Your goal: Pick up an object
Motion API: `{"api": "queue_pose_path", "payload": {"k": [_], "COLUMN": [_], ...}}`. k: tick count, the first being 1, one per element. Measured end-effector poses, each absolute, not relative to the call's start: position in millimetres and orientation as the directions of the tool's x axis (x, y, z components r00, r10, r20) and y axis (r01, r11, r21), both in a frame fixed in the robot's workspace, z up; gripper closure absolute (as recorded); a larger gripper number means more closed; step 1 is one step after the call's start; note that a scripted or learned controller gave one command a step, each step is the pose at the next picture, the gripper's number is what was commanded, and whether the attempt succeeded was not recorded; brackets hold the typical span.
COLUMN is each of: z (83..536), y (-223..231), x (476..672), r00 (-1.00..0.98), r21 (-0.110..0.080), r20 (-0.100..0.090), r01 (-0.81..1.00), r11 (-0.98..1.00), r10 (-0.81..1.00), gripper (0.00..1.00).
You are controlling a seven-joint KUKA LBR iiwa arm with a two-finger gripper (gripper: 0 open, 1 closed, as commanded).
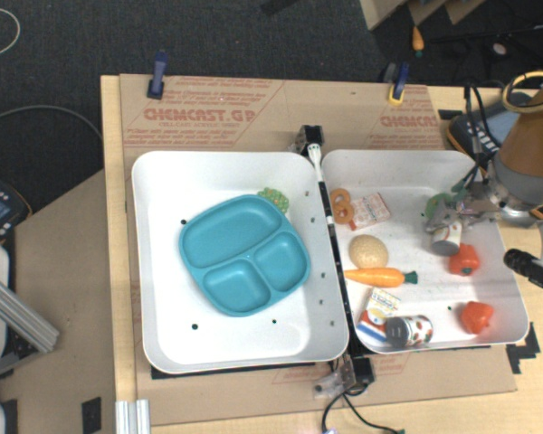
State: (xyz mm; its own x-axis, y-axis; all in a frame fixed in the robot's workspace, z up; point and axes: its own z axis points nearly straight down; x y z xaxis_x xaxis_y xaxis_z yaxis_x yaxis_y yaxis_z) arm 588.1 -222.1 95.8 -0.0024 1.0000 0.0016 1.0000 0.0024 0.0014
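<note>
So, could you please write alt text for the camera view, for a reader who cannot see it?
A grey robot arm reaches from the right, its gripper low over the right bin among toy foods: a carrot, a potato, a pretzel, two red pieces and a can. The left bin holds a blue divided plate.

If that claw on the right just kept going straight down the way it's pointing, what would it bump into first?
Most likely the bare white floor of the right bin, just beside the red pepper. The gripper points down over that spot, though depth is hard to judge from this slanted view.
</note>
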Motion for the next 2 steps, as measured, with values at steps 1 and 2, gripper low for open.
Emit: {"api": "queue_pose_path", "payload": {"k": [1, 2], "z": [81.8, 91.4], "y": [-179.8, -182.6], "x": [646.3, 643.8], "r00": [0.005, 0.010], "r21": [-0.047, -0.049], "r20": [-0.002, 0.000], "r01": [0.999, 0.999], "r11": [-0.005, -0.010], "r10": [1.000, 1.000], "gripper": [1.00, 1.00]}}
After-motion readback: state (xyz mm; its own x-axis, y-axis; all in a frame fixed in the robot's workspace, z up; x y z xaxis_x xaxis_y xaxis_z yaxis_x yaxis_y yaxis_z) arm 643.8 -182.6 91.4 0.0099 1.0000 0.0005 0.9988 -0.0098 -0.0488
